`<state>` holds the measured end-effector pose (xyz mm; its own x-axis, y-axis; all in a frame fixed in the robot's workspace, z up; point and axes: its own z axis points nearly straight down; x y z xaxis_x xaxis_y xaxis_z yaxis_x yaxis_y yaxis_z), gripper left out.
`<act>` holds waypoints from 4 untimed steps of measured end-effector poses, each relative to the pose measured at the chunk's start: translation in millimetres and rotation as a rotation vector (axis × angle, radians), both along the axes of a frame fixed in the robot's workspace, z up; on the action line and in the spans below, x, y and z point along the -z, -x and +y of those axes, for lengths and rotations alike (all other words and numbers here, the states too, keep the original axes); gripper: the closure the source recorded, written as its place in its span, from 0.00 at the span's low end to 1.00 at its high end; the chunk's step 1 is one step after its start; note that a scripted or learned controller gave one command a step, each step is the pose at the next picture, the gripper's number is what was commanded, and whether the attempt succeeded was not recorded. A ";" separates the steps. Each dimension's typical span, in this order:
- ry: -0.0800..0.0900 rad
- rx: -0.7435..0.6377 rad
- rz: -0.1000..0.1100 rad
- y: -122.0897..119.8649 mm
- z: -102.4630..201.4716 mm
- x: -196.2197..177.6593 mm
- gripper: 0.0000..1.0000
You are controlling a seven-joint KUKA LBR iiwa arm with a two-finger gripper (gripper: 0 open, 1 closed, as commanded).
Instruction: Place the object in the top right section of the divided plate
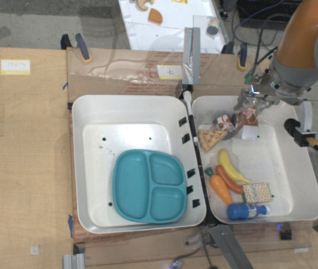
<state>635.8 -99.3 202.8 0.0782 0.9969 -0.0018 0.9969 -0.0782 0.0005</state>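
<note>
The teal plastic divided plate (131,192) lies flat in the lower middle of the left white bin (89,150), with one long section on its left side and two smaller ones on its right. Its top right section (166,170) sits next to the wall shared with the right white bin (293,167). Every loose item lies in that right bin, and which of them is the task's object cannot be told. A tan wedge-shaped toy slice (210,138) lies near the dividing wall, touching a small dark-and-white crumpled item (224,122) above it. Below are a yellow toy banana (230,167), a slim red-orange toy sausage (232,182) and an orange toy carrot (220,189), packed side by side at a slant. A square speckled tan cracker (257,193) lies just to their right. A blue bottle with a white label (246,210) lies on its side by the bottom wall. The two-finger gripper (250,108) hangs over the upper part of the right bin, just right of the crumpled item; whether it is released, clenched or grasping anything cannot be told. Above it are the grey arm and its orange band (307,21).
</note>
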 end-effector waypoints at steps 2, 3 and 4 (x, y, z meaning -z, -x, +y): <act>-0.003 0.032 0.002 119.3 110.8 -29.9 1.00; -0.003 -0.124 0.002 169.5 188.2 5.5 1.00; -0.003 -0.121 0.001 169.1 187.0 5.3 0.00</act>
